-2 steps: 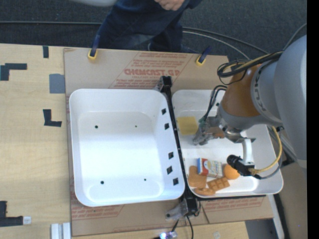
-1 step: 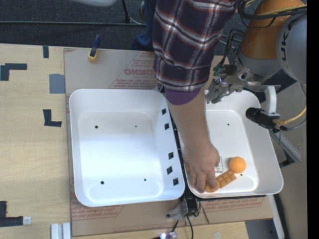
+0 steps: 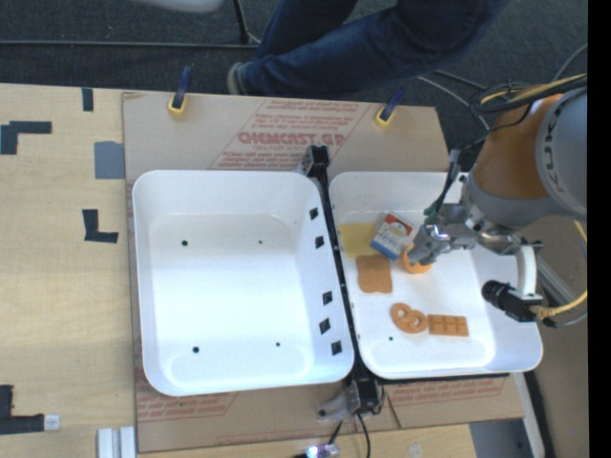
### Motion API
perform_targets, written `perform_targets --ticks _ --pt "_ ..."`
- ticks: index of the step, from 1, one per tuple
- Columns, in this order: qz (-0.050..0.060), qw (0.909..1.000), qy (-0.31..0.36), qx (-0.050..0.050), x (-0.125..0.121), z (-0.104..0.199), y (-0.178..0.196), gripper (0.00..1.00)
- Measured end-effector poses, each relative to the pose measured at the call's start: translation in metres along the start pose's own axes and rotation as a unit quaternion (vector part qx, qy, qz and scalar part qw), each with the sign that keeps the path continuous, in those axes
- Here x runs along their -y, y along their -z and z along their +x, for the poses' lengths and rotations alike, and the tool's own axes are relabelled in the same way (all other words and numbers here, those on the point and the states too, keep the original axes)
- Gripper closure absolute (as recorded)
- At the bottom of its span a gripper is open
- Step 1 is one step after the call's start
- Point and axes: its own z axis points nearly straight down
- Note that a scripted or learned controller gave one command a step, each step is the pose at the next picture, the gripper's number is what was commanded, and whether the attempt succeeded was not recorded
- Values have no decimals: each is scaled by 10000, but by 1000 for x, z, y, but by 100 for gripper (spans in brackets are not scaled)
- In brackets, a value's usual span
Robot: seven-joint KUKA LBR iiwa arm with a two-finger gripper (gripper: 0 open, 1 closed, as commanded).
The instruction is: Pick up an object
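The right bin (image 3: 506, 351) holds several small items: a yellow flat piece (image 3: 354, 239), a blue-and-white carton (image 3: 390, 236), a brown toast slice (image 3: 374, 274), a pretzel (image 3: 409, 319), a tan cracker (image 3: 448, 326) and a small orange piece (image 3: 417, 261). My gripper (image 3: 426, 244) hangs low over the bin, just right of the carton and directly over the orange piece. Whether anything sits between its fingers is hidden from this angle.
The left bin (image 3: 158, 256) stands beside the right one, with a black clip strip (image 3: 327, 256) along the shared wall. Two yellow clamps (image 3: 178, 103) pin the cardboard base at the back. A person in dark clothes stands beyond the bench.
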Motion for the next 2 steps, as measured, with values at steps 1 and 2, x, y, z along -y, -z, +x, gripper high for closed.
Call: perform_targets --ticks 1,2 --pt "-117 9999 53 8 -97 11 -77 0" --pt "-131 9999 31 21 -50 7 -73 0"
